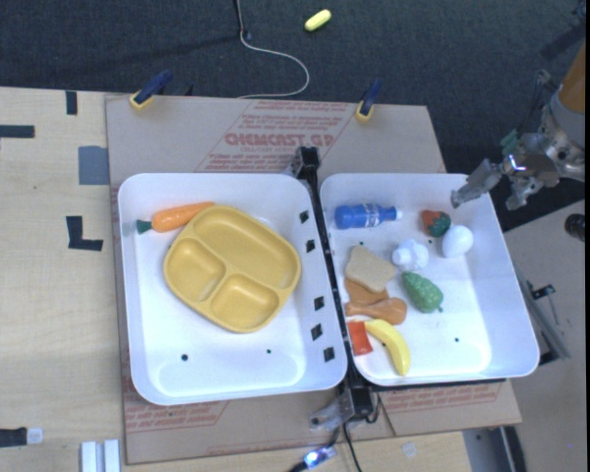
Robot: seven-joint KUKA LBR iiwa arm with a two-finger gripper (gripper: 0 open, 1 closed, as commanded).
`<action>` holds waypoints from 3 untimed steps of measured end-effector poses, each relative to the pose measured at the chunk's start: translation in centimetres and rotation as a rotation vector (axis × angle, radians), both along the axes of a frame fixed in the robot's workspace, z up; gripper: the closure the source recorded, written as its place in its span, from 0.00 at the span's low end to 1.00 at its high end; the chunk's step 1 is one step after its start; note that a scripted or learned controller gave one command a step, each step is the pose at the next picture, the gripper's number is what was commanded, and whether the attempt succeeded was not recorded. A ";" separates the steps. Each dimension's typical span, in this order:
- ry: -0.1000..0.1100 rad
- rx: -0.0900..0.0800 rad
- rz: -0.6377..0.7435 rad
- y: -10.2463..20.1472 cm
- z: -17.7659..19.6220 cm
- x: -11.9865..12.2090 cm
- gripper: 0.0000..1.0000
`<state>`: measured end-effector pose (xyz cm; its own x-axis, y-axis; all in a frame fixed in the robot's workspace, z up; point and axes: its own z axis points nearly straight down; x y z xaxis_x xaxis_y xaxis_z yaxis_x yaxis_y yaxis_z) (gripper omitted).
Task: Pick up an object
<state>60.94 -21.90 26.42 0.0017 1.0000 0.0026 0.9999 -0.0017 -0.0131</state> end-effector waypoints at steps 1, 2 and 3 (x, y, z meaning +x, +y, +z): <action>-0.012 -0.003 0.003 0.0 0.7 0.2 0.00; -0.008 -0.003 0.005 0.2 -3.8 0.8 0.00; -0.006 -0.003 0.004 0.5 -10.1 0.1 0.00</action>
<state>61.09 -21.42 16.29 -0.0019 1.0000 0.0000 1.0000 0.0019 -0.0070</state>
